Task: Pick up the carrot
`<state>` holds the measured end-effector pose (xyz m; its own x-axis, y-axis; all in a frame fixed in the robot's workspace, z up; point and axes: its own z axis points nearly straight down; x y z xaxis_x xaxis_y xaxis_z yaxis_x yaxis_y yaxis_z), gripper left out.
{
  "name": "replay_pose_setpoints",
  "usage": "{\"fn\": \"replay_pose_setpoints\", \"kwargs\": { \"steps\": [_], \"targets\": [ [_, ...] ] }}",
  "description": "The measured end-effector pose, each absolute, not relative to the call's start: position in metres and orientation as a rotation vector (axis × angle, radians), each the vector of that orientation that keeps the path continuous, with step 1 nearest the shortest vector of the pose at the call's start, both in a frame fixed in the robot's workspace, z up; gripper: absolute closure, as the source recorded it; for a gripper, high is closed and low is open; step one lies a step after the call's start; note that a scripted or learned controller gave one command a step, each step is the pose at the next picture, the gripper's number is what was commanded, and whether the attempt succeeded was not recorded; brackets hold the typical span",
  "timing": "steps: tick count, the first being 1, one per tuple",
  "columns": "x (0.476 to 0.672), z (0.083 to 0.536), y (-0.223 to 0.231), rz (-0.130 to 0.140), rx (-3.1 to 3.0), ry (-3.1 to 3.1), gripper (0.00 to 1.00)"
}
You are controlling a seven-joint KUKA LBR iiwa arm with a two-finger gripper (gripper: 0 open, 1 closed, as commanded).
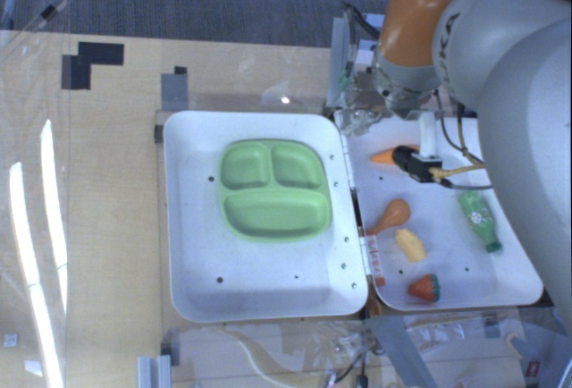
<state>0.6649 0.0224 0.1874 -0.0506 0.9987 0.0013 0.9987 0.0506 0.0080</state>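
The carrot [382, 156] is a small orange piece lying near the back of the right bin [514, 283], its right end hidden behind the robot's black fitting. My gripper [357, 116] hangs over the back left corner of that bin, a short way up and left of the carrot, with nothing seen in it. The grey arm with its orange band covers the bin's back right part.
The right bin also holds a brown drumstick-shaped piece [393, 215], a yellow piece [409, 244], a red strawberry [424, 288] and a green bottle [479, 220]. A green divided plate [273, 189] lies in the left bin [192, 288].
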Motion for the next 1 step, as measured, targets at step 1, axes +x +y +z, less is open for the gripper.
{"fn": "replay_pose_setpoints", "kwargs": {
  "steps": [1],
  "targets": [
    [0.6079, 0.1865, 0.0024, 0.007, 2.021, 2.399, 1.00]
  ]
}}
